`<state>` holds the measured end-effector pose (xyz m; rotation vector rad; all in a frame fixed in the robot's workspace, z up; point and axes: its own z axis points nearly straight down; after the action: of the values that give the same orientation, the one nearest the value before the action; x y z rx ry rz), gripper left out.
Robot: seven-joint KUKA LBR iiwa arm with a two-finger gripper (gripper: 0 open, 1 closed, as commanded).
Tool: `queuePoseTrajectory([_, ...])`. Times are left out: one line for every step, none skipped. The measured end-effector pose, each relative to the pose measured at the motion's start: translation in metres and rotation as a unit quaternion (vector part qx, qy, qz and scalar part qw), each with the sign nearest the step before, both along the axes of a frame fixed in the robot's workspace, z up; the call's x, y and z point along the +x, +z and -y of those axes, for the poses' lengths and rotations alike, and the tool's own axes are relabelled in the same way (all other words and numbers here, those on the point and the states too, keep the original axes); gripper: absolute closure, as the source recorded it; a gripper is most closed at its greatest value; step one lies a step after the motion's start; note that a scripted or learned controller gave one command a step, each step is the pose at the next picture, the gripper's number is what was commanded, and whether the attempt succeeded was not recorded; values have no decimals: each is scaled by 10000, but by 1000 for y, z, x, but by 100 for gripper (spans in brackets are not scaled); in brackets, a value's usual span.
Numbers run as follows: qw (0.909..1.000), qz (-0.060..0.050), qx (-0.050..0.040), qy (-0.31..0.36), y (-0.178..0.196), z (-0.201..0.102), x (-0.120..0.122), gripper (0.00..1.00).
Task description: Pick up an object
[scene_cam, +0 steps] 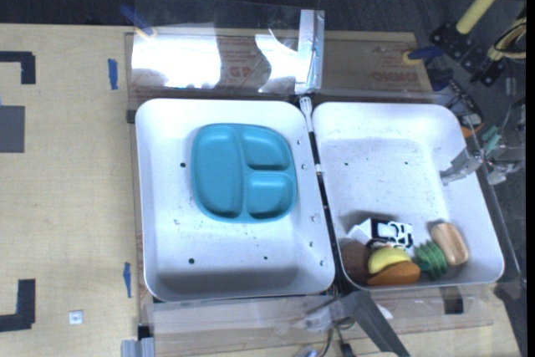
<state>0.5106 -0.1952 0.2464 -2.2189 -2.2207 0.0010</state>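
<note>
The end effector (pixel 483 156) sits at the right edge of the right bin (pixel 376 134). I cannot tell how it is set, and nothing is in it. The toy food pile (pixel 401 251) lies in the bin's near corner, apart from it. The pick has not started.
</note>
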Motion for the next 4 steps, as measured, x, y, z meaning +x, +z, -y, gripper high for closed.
queuePoseTrajectory([9971, -35, 13, 756, -135, -43, 24, 0])
queuePoseTrajectory([9942, 24, 0, 1079, -132, -78, 82, 0])
queuePoseTrajectory([9940, 64, -13, 1096, -57, -100, 65, 0])
queuePoseTrajectory([9848, 42, -12, 1734, -159, -79, 3, 0])
